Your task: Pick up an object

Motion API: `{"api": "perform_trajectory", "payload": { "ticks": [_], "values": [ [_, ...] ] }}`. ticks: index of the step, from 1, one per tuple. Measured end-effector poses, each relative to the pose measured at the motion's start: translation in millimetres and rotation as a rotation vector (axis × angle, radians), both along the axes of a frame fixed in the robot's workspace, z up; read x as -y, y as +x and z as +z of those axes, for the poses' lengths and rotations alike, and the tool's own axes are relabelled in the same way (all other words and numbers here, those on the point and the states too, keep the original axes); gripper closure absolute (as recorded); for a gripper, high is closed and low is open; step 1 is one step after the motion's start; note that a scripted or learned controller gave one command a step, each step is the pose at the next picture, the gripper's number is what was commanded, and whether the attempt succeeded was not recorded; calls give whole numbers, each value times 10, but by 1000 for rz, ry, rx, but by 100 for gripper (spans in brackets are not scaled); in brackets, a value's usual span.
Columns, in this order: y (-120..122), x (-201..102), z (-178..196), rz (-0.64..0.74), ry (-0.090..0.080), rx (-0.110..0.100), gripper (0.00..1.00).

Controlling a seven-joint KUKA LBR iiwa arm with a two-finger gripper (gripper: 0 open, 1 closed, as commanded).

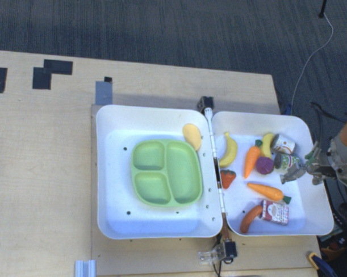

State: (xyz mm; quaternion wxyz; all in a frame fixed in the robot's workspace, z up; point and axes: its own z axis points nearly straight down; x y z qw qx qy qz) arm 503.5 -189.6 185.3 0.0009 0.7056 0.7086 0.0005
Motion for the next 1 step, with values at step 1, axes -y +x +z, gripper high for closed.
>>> {"api": "perform_trajectory", "payload": {
  "ticks": [1],
  "values": [
    [-142, -152, -984, -1, -2, 6, 0]
  ]
}}
